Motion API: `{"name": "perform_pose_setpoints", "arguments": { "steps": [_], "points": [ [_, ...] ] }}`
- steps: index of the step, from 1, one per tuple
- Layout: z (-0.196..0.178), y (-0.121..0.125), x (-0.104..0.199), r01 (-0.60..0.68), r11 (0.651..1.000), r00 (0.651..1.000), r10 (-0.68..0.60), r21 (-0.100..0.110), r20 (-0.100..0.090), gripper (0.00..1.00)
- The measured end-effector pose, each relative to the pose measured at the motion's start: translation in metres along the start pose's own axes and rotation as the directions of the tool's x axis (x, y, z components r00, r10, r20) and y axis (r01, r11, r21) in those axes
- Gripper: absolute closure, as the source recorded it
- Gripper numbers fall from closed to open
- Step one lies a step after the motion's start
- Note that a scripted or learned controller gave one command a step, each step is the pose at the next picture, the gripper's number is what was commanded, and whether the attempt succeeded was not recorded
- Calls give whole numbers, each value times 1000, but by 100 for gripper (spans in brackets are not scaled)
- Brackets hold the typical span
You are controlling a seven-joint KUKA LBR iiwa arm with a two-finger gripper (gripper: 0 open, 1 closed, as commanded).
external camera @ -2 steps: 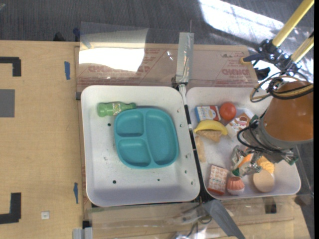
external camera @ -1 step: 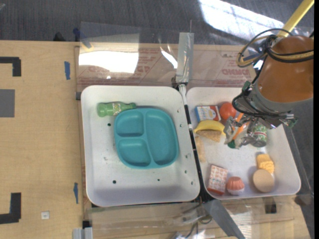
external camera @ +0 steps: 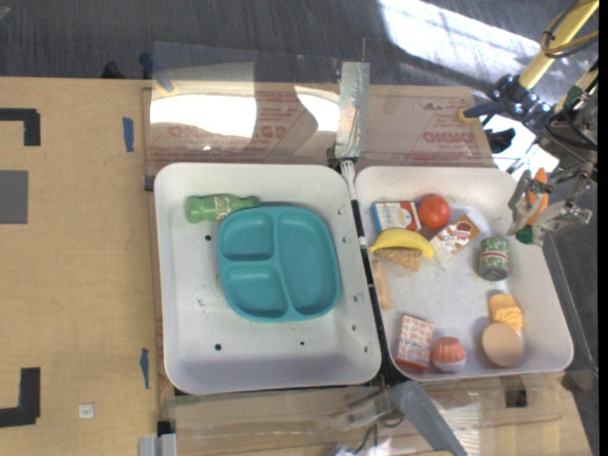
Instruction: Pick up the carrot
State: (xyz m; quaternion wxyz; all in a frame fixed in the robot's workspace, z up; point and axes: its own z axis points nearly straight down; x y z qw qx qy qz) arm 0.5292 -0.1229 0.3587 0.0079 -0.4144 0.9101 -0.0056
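Two white bins (external camera: 180, 255) sit side by side. At the right bin's far edge the gripper (external camera: 532, 212) appears clamped on the carrot (external camera: 538, 200). That thin pinch could let it slip.

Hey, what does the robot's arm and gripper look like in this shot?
At the right edge, the gripper is a small metallic grey assembly with an orange patch between its parts. Above it sit dark fittings and black cables, and a yellowish link slants off toward the top corner.
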Motion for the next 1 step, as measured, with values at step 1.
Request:
{"name": "perform_pose_setpoints", "arguments": {
  "steps": [1],
  "points": [
    [163,9,30,67,997,998,-67,-25,-8,100]
  ]
}}
